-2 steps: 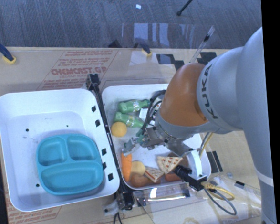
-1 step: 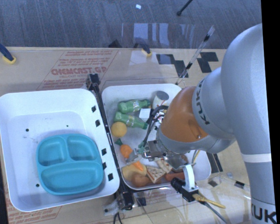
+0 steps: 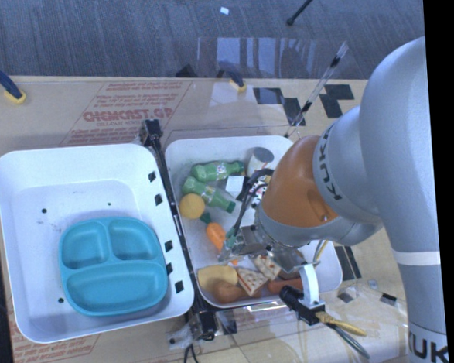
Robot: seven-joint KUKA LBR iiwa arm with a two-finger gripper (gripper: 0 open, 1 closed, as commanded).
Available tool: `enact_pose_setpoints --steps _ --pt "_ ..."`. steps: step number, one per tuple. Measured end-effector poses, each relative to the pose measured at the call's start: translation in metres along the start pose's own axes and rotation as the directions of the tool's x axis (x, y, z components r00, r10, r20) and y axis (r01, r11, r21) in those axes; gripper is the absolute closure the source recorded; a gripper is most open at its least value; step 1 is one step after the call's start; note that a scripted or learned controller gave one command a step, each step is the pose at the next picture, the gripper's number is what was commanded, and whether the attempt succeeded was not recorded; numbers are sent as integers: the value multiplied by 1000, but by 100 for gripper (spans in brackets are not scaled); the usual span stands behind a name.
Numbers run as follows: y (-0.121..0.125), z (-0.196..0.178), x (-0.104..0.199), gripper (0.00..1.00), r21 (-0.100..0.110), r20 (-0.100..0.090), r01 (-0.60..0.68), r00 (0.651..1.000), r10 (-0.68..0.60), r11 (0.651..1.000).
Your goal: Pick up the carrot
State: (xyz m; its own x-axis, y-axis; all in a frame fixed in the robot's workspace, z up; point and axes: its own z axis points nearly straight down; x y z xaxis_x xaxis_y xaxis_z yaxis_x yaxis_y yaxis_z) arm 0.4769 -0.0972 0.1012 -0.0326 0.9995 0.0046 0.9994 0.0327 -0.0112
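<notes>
Landmark: the carrot [image 3: 216, 235], a short orange piece, lay on the floor of the right bin [image 3: 185, 218], near that bin's left wall.

Above the carrot: a yellow lemon-like fruit [image 3: 191, 206] sat just up and to the left of it, with two green bottles [image 3: 217, 170] further up — one lying across the bin, the other slanting down toward the carrot.

Below the carrot: a pale potato-shaped item [image 3: 216, 276], a cracker-like piece [image 3: 253, 280] and a brown sausage-like item [image 3: 227, 293] were crowded at the bin's near end.

Left of the carrot: across the divider lay the left bin [image 3: 25, 175], holding a blue divided plate [image 3: 113, 265], well apart from the carrot.

Right of the carrot: the gripper [image 3: 236, 250] hung just beside it, low and to the right, under the orange band of the arm [image 3: 305, 194].

Tool state: the wrist and its cabling hid the fingertips, so how far open it stood could not be told; nothing could be seen held in it.

Progress: as a judgement, the approach was nearly made but the grasp was not — the carrot rested in the bin, unlifted.

Left to do: centre over the carrot, close on it, and raise it clear of the fruit and bottles.
</notes>
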Motion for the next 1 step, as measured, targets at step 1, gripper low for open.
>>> enact_pose_setpoints --steps 1 --pt "51 -92 81 100 -7 0 -203 979 203 979"
